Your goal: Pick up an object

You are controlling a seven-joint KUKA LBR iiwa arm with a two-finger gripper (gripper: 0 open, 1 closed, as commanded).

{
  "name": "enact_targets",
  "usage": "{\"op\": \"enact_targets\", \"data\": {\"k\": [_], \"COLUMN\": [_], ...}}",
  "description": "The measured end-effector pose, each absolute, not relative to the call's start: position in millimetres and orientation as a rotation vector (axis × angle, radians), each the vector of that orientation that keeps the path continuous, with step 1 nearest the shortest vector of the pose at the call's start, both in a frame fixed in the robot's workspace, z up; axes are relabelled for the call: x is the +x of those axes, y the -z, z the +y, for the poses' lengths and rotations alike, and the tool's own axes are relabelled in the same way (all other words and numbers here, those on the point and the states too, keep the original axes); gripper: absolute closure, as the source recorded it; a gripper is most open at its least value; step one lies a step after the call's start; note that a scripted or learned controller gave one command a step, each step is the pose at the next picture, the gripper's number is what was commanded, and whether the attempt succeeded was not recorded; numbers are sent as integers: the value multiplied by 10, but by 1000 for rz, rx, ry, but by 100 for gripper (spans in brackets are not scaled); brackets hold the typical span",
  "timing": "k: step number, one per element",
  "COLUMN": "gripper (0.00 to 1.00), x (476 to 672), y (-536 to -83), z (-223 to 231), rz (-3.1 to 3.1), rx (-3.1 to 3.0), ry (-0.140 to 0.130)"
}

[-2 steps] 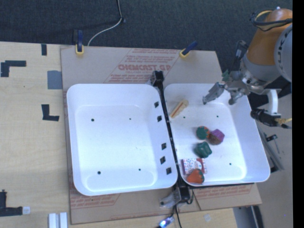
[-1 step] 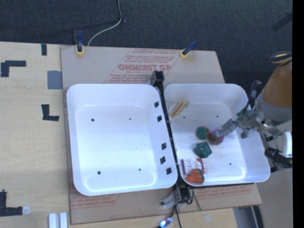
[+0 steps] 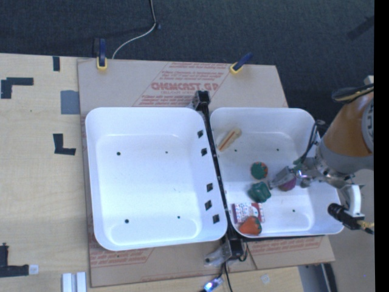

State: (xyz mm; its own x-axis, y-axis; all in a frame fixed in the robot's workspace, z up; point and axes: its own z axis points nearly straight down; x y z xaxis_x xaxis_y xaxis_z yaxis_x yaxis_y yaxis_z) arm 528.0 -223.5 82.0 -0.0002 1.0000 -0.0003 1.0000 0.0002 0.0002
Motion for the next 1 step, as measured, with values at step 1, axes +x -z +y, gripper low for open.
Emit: {"op": "enact_targets", "data": {"k": [1], "gripper": [100], "x": [5299], "y": [-967], "z": [-2237], "rz": [2220], "rx": [2217], "ry": [-1]}}
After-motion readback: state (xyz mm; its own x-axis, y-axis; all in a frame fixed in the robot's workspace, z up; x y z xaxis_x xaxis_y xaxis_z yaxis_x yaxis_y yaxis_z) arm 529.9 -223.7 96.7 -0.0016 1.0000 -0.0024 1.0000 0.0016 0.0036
